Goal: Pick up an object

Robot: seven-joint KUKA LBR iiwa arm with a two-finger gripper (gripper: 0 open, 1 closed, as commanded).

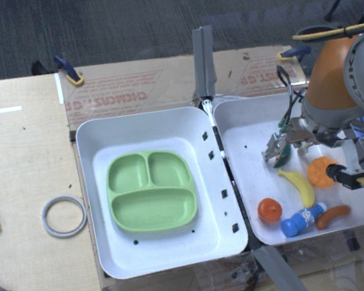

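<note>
Banana [299,185] lies in the rt bin [247,125], toward its near edge; long axis runs from bin middle to near edge, upper tip just below my hand [278,152], so it's prob the closest pick. My hand sits low over the bin floor w/ something greenish at its tips; can't tell if it's spread or pinching. Tomato [269,209], blue bottle [301,220] and sausage [332,216] line the near edge, orange [320,171] just beside the banana; green plate [152,191] is in the lt bin.

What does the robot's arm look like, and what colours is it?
The arm is chunky, rounded and grey, with a big orange band above the wrist. Thin dark cables loop beside it. At its tip sits a small silvery metal end effector.
</note>
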